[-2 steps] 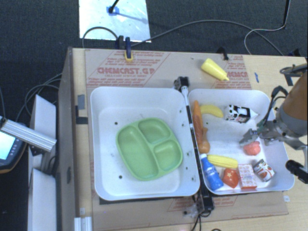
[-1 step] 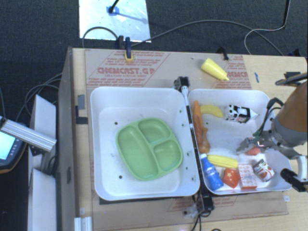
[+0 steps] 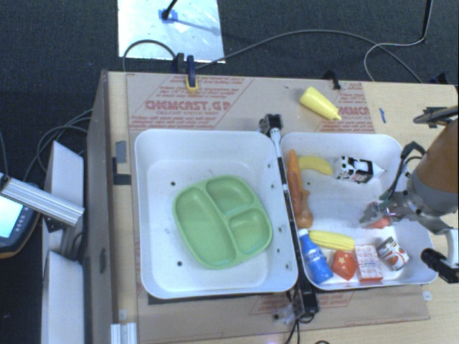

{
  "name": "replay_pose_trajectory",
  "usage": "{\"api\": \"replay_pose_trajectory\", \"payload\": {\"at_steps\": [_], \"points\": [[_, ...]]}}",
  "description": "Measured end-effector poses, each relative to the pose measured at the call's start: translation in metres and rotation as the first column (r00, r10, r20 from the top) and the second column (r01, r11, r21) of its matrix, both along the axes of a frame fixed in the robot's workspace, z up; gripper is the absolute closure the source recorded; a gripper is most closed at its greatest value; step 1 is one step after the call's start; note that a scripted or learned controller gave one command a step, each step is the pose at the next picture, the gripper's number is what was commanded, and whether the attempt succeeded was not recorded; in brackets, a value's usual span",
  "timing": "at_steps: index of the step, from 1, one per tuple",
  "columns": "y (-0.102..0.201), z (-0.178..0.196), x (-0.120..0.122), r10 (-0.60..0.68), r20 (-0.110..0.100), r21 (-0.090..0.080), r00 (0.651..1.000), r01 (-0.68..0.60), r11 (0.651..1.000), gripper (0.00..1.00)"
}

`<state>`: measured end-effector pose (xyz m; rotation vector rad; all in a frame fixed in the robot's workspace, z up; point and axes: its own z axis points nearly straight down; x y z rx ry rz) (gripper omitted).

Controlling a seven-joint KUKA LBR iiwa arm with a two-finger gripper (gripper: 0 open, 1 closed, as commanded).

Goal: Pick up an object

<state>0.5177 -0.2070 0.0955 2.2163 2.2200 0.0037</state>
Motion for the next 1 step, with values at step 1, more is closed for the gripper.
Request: {"api": "replay_pose_trajectory", "payload": {"at_steps": [1], "points": [[0.0641, 0.1354, 0.0549, 0.002, 0.001, 0.001, 1.000, -0.002, 1.000, 1.00]]}}
